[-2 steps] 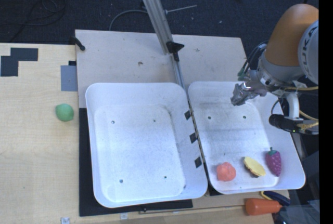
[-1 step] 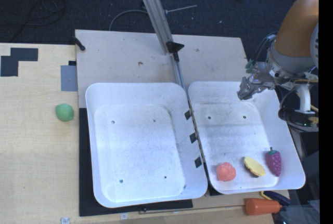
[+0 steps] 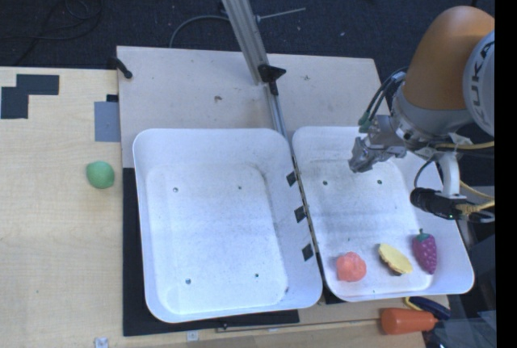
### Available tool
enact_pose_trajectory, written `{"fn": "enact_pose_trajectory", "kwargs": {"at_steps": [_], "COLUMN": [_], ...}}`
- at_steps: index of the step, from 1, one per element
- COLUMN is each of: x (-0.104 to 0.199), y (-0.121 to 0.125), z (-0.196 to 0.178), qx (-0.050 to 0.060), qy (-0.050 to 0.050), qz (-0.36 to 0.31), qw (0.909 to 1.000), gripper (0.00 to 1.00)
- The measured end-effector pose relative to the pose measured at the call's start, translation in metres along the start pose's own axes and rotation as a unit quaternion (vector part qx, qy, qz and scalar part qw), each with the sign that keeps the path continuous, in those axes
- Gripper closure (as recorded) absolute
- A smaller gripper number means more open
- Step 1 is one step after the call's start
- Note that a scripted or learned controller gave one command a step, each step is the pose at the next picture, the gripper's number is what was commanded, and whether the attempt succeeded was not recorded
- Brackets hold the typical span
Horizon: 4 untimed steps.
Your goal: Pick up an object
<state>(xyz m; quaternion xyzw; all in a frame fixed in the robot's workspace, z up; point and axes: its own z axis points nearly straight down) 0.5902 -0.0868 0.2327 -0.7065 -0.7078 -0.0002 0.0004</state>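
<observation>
The end effector is hovering over the upper part of the right bin; I cannot tell how it is set. An orange-red lump, a yellow piece and purple grapes are lying along that bin's near edge.

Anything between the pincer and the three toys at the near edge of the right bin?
Nothing visible. The pincer hangs over the far part of the right white bin; bare bin floor lies between it and the orange-red round toy, yellow toy and purple grape-like toy.
</observation>
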Motion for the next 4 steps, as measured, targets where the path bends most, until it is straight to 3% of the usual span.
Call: {"fn": "enact_pose_trajectory", "kwargs": {"at_steps": [1, 4], "x": [0.043, 0.177], "y": [-0.028, -0.075], "z": [0.006, -0.010], "qx": [0.000, 0.000], "qy": [0.000, 0.000], "qz": [0.000, 0.000], "qw": [1.0000, 1.0000], "gripper": [1.00, 1.00]}}
